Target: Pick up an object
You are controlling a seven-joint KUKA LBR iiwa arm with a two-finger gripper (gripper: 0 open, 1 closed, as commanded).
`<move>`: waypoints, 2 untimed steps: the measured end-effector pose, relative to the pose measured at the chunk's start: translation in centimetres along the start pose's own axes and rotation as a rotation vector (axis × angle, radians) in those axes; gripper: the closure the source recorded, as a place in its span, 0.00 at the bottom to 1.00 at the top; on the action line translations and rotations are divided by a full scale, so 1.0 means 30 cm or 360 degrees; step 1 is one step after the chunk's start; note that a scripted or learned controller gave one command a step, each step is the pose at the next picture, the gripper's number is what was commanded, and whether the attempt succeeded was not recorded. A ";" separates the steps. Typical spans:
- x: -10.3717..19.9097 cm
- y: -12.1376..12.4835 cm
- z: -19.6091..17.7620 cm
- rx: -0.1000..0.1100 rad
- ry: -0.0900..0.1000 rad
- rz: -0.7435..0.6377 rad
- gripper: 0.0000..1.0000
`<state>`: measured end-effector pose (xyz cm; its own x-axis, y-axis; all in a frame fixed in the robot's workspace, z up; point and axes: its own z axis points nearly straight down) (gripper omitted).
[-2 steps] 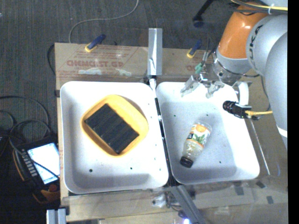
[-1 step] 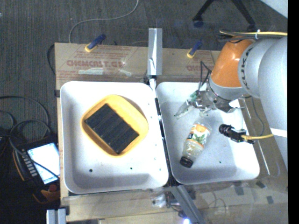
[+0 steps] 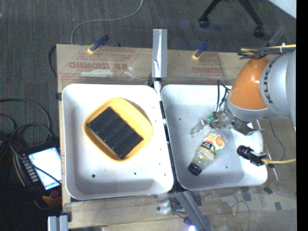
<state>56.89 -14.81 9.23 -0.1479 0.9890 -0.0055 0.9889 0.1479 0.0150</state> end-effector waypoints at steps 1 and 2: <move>-0.118 -0.198 -0.004 -0.0002 -0.0007 0.0052 0.00; -0.151 -0.134 -0.139 0.0027 0.0004 0.0530 0.00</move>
<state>53.51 -19.87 13.38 0.1834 0.9830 -0.0005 0.9830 -0.1834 -0.0014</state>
